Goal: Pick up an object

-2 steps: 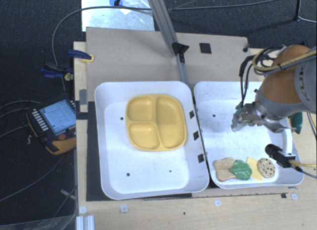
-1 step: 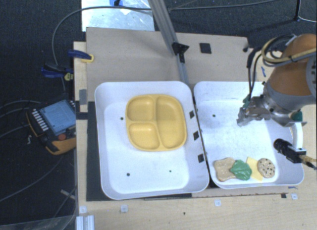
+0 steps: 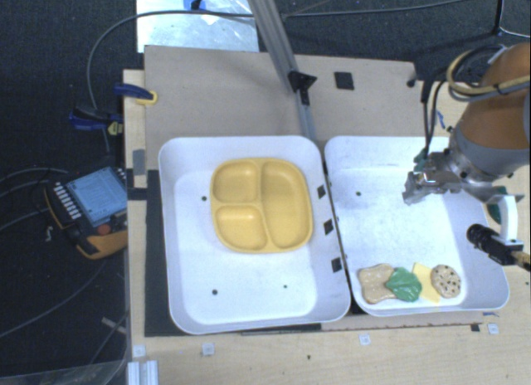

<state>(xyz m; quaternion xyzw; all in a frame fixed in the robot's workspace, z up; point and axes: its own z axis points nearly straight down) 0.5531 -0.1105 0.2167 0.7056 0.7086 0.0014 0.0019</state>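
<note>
Your inventory, left to right: on the table, the left shallow white bin (image 3: pixel 191 292) holds one yellow three-compartment plastic plate (image 3: pixel 261 205), lying flat in its upper half. The right shallow white bin (image 3: pixel 373 209) holds four small items clustered at its near edge: a tan bread-shaped piece (image 3: pixel 373 283), a green leaf-shaped piece (image 3: pixel 404 285) touching it, a yellow wedge (image 3: pixel 426 280), and a round speckled cookie (image 3: pixel 446 280). The gripper (image 3: pixel 419 186) hangs over this bin's upper right; you cannot tell its fingers' state.
</note>
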